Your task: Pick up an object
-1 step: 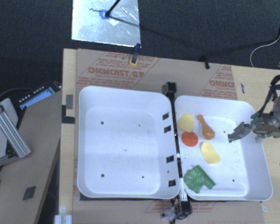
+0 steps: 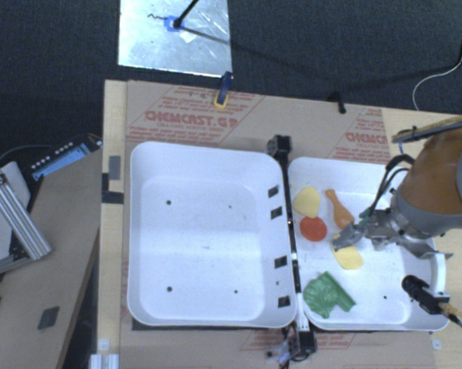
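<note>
Gripper (image 2: 348,240) sits low over the right bin (image 2: 380,306), arm (image 2: 442,185) coming in from the right edge. Finger state: can't tell from this angle, nothing visibly between them. Right bin contents: pale yellow piece (image 2: 307,200) near the divider at the upper left, red round piece (image 2: 313,228) just below it, orange drumstick-shaped piece (image 2: 339,209) to its right, tilted. Second yellow piece (image 2: 350,259) lies just below the gripper tip, touching or nearly so, can't tell which. Green crumpled piece (image 2: 328,294) sits near the bottom left corner of that bin, well apart from the gripper. Left bin (image 2: 204,233) is next to it, sharing the middle divider.
</note>
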Tool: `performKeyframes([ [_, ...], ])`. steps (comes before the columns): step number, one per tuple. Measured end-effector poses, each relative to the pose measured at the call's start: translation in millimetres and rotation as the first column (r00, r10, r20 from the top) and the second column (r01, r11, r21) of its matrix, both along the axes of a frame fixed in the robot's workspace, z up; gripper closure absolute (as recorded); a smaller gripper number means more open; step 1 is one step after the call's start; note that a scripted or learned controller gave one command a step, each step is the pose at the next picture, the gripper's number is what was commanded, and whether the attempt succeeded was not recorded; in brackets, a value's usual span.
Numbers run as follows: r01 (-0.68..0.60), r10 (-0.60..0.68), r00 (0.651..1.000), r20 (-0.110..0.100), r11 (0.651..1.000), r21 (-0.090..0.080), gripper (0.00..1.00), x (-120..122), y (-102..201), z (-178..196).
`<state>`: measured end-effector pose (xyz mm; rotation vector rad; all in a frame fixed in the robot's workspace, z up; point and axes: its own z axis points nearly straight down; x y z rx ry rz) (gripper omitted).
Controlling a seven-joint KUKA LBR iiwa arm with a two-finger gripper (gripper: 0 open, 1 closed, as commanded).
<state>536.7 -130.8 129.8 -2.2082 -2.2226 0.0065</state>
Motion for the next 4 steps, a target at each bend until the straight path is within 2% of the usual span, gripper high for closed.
performKeyframes([
  [1,-0.005,0.005,1.0,0.018,1.0,-0.002,0.0,115,43,-31],
  [2,0.008,-0.008,1.0,0.009,1.0,-0.005,0.0,87,3,-46],
  [3,0.003,-0.003,1.0,0.014,1.0,-0.004,1.0,90,5,-34],
  [4,0.001,-0.001,1.0,0.017,1.0,-0.004,1.0,98,26,30],
])
